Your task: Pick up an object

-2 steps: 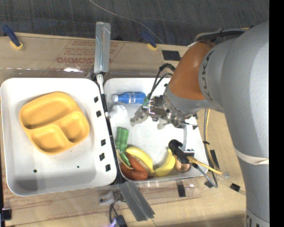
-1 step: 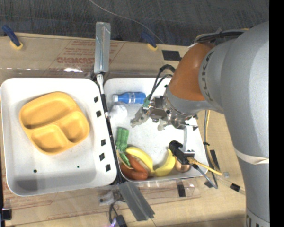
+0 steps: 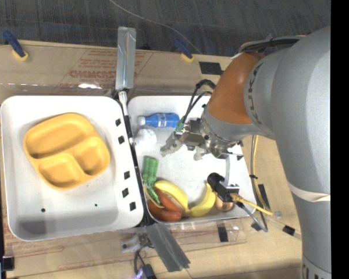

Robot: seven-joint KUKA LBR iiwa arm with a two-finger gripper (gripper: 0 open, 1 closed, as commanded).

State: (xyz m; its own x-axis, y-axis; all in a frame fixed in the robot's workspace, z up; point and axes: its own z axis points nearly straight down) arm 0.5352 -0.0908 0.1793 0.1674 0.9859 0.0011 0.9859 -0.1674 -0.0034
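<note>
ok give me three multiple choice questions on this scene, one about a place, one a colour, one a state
1. Where does the yellow three-compartment plastic tray lie?
A. in the left white bin
B. in the right white bin
C. on the cardboard outside both bins

2. What colour is the cap end of the small plastic bottle at the right bin's far edge?
A. red
B. white
C. black

3. How does the arm's end effector stand relative to the bins?
A. over the left bin
B. outside both bins
C. over the right bin, above its bare middle

Key: 1 A, the tray sits on the left white bin's floor. 2 B, the bottle has a blue body and a white end. 3 C, the end effector hangs over the right white bin, between the bottle and the yellow bananas.
</note>
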